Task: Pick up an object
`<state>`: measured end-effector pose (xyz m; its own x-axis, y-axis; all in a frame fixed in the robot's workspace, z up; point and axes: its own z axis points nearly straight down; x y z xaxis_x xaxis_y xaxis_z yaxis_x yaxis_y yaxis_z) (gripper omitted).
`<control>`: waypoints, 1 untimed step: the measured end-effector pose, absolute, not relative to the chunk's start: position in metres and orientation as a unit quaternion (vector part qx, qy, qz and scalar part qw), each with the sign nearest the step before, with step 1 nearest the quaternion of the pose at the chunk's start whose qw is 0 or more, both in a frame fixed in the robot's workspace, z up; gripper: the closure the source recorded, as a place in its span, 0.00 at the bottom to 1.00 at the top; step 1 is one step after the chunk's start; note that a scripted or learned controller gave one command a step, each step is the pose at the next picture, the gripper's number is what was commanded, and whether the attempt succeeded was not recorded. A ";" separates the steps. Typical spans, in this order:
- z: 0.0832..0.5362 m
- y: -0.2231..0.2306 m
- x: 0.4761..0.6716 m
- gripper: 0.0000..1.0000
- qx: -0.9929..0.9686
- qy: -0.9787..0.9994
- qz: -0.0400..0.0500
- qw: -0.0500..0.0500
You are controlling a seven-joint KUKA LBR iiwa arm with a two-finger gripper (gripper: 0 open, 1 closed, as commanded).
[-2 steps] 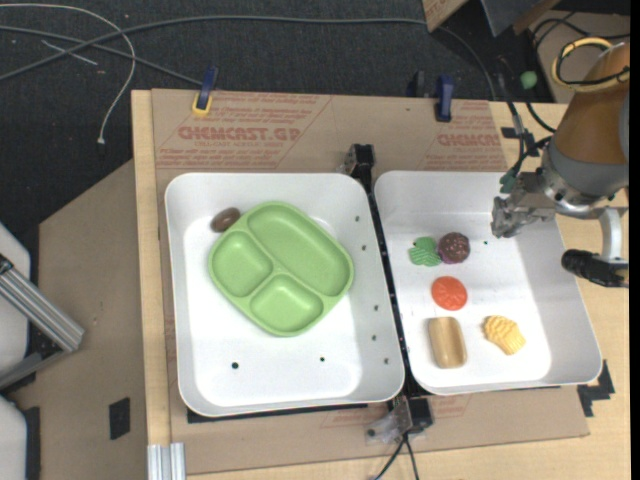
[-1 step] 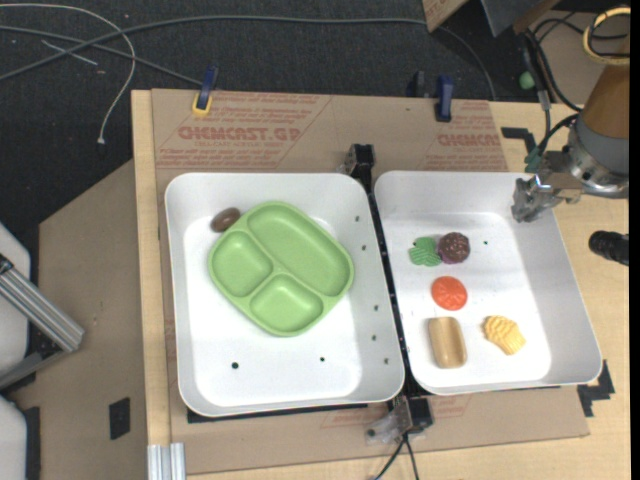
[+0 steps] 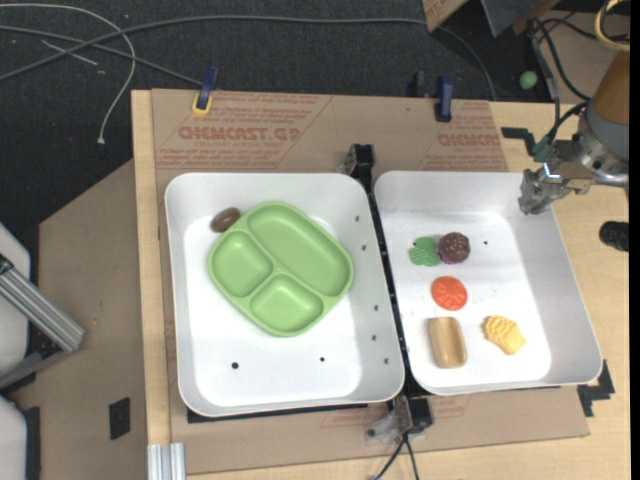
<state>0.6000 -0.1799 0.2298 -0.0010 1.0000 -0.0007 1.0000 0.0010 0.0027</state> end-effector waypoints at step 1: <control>0.220 -0.132 0.594 1.00 0.707 0.707 0.000 -0.001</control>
